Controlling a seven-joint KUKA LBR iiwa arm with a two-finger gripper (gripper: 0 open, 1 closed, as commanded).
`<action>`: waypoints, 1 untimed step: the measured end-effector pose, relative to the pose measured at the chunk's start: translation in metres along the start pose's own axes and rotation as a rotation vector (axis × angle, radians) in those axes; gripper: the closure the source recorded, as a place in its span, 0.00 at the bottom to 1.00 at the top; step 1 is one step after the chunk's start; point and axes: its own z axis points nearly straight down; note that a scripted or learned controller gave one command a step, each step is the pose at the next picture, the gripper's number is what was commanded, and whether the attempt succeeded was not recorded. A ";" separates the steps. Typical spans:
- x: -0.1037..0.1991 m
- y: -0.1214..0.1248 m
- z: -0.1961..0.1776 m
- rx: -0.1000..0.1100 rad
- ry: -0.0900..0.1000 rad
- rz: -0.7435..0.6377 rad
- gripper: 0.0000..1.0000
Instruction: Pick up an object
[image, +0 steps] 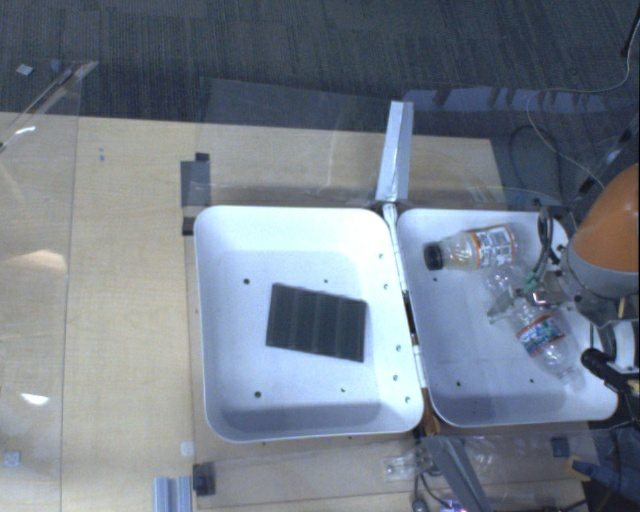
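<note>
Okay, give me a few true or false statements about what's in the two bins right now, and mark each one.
1. The dark ridged mat lies in the left bin. True.
2. The bottle with the black cap lies in the left bin. False: it lies in the right bin, near its far edge.
3. A second clear bottle lies in the right bin. True.
4. The mat stands upright against a wall. False: it lies flat.

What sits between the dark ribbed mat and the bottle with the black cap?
From the camera above: bare white floor of the left bin, then the two bins' touching rims, between the mat and the bottle in the right bin.
</note>
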 end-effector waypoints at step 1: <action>0.008 0.042 -0.095 0.009 0.005 0.005 0.00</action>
